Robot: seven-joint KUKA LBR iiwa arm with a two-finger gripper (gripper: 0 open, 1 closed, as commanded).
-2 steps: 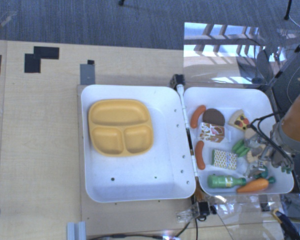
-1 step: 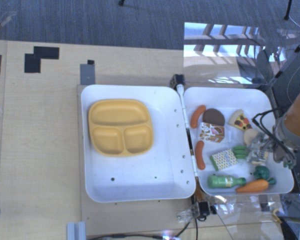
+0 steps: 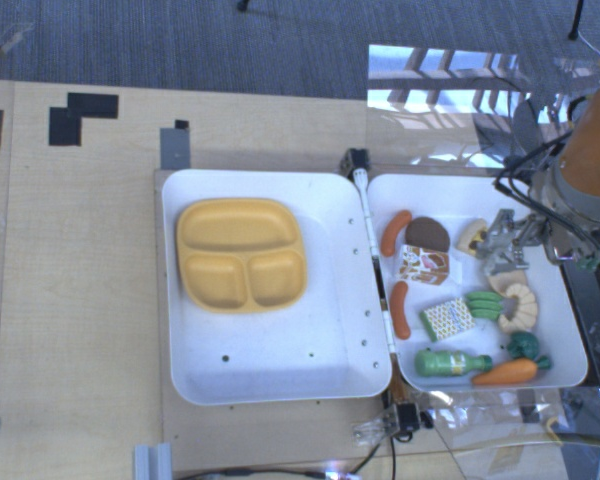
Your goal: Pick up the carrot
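Over the right bin's (image 3: pixel 577 320) upper part, the claw (image 3: pixel 502 244) hangs; whether it is clenched or released I cannot tell. Just below it lies a tan ring-shaped toy (image 3: pixel 515 305). Farther below, near the bin's lower edge, rests the carrot (image 3: pixel 506 372), beside a green bottle (image 3: pixel 448 364).

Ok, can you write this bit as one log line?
task: pick carrot | carrot: right bin front, untouched | gripper: above bin back, holding nothing
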